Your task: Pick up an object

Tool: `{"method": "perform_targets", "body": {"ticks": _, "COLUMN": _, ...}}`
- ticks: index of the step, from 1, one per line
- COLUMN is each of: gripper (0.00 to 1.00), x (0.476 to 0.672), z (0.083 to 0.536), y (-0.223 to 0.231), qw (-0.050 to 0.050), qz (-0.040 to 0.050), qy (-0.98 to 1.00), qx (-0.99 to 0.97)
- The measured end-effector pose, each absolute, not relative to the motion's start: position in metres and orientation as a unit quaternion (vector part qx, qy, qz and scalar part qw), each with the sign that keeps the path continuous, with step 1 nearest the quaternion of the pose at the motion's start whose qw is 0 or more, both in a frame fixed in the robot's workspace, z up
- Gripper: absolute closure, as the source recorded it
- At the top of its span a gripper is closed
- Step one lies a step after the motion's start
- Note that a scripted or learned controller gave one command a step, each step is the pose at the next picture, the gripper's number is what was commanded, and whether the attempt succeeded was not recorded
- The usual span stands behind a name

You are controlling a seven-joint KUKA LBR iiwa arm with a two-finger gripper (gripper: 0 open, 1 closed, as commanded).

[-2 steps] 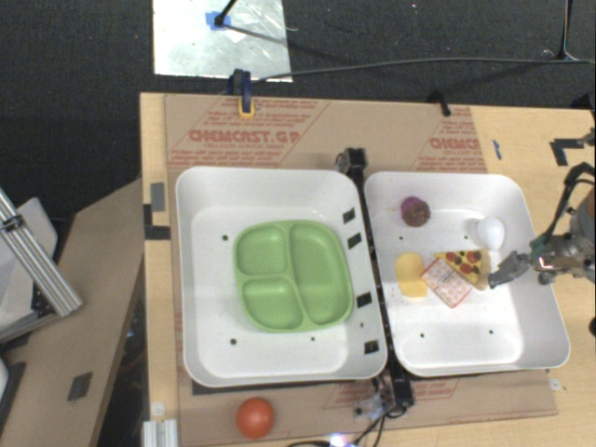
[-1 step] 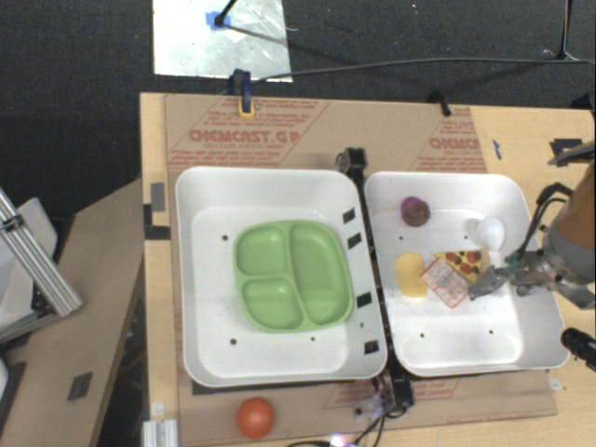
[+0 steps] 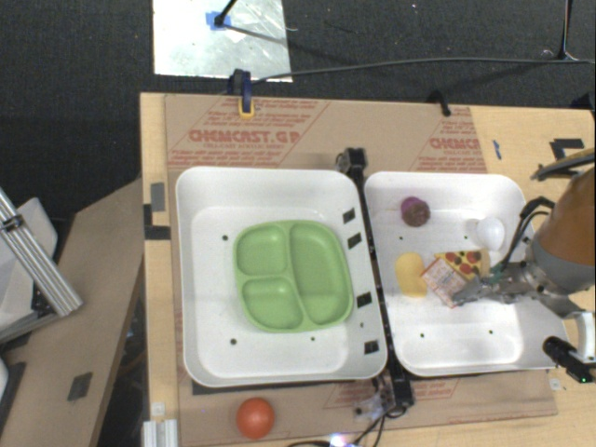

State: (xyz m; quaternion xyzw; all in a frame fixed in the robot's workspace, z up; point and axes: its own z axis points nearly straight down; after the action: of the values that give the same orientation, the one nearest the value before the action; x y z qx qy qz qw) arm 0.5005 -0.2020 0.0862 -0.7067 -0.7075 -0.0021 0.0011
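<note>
Two shallow white bins side by side on a cardboard-covered counter [image 3: 307, 124], mid-frame. In the left bin [image 3: 200, 277]: a green divided plate [image 3: 293, 276], three compartments, lying flat at the centre. In the right bin [image 3: 466, 343]: a purple ball [image 3: 415, 212] toward the upper left, a yellow object [image 3: 411, 274] just below it near the bin's left wall, a white round object [image 3: 487, 232] to the upper right, and a flat packet with red and yellow print [image 3: 451, 273] lying between the yellow object and the arm.

Grey arm with orange band [image 3: 570, 236] entering from the right edge of the frame, reaching low over the right bin. Gripper [image 3: 477, 287] down at the right end of the printed packet, touching or nearly touching it. State of the fingers: cannot tell, too dark and blurred against the packet to judge how far apart, or whether anything is caught between them.

Outside the bins: an orange-red ball [image 3: 255, 417] on the counter at the lower edge, below the left bin. A silvery sheet [image 3: 219, 26] at upper left on the dark floor.
</note>
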Motion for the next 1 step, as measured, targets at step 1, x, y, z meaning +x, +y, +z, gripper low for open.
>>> {"method": "perform_targets", "body": {"ticks": 1, "gripper": 1.00, "x": 0.5020, "z": 0.0986, "y": -0.2031, "qw": -0.003, "qz": -0.0025, "qy": -0.708, "qx": -0.706}}
